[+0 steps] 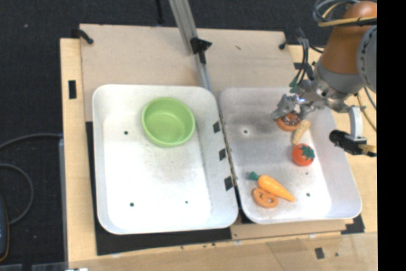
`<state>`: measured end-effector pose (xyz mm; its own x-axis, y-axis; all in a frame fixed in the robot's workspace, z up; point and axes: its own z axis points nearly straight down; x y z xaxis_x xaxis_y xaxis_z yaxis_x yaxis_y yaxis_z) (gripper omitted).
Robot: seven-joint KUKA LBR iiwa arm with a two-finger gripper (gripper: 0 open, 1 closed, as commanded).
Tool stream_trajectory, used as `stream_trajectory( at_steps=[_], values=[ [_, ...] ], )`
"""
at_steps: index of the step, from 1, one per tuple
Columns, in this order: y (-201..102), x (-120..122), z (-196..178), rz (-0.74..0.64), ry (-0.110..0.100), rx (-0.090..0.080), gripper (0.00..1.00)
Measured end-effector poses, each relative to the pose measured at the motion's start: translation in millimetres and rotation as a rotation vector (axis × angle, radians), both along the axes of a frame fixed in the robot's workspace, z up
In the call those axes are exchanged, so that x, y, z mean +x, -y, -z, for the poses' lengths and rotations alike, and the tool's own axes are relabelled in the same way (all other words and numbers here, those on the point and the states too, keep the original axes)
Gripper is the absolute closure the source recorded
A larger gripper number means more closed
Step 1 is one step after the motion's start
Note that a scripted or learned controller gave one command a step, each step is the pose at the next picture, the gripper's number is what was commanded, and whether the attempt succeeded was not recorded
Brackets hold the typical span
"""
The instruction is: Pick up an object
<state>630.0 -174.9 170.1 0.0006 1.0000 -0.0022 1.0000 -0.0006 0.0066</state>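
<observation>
Carrot slice: orange round piece at the right bin's near edge, towards its near left corner, touching the carrot.
Carrot: orange with a green top, lying slantwise just behind the slice.
Tomato: red with a green stalk, near the middle of the right bin, towards its right edge.
Pale piece: beige, oblong, just behind the tomato; what it is cannot be told.
Orange object: small, round, in the far half of the right bin, partly hidden under the claw.
Gripper: low over the orange object; whether it is wide, narrow or holding anything cannot be told.
Arm: cut off at the view's right.
Green bowl: upright in the far half of the left bin.
</observation>
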Motion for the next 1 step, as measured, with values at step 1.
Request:
stream_trajectory(
  at_steps=[1],
  values=[
    [3.8,1.6,-44.2,-0.002,0.000,0.000,1.00]
  ],
)
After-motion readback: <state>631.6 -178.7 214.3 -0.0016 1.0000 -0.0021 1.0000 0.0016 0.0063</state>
